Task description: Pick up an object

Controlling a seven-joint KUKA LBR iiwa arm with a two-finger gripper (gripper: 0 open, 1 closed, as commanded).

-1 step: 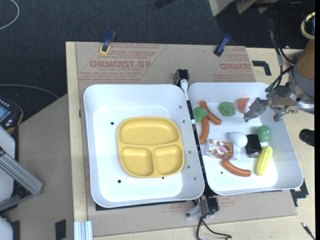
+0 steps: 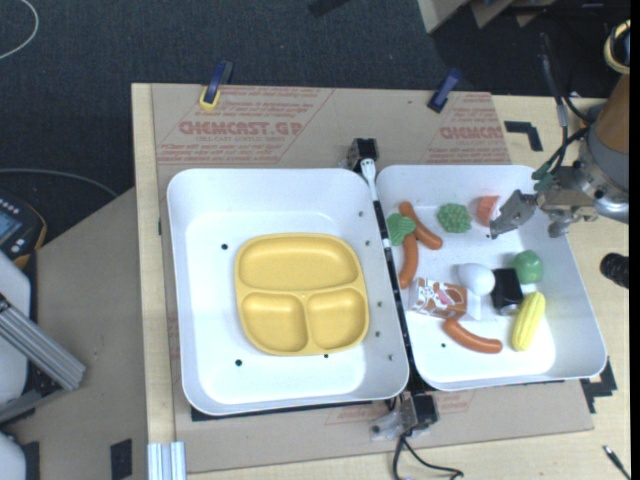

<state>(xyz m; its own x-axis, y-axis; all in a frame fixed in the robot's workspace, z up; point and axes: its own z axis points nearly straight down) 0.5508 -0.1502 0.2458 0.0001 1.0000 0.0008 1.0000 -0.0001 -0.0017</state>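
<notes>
My claw (image 2: 533, 211): fingers spread apart, clamped on nothing, over the far right of the right bin (image 2: 585, 298).
Nearest thing: small orange-red toy (image 2: 487, 208), just left of me, near the broccoli (image 2: 454, 218).
Doing it well: I'd centre over one lone piece, drop straight, clear of neighbours.

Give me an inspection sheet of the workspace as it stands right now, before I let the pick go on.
Surface: cardboard-covered bench bearing two white bins side by side, left bin and right bin.
Job's things: in the right bin, toy corn, sausage, two more sausages, broccoli, a white ball, a green ball, a black block, a wrapped packet.
Clutter: yellow divided plate in the left bin.
Grippers: gripper over the right bin's far side, near a red piece; holding nothing seen.
Cables: wires at the bench's near edge.
Surroundings: dark floor.
</notes>
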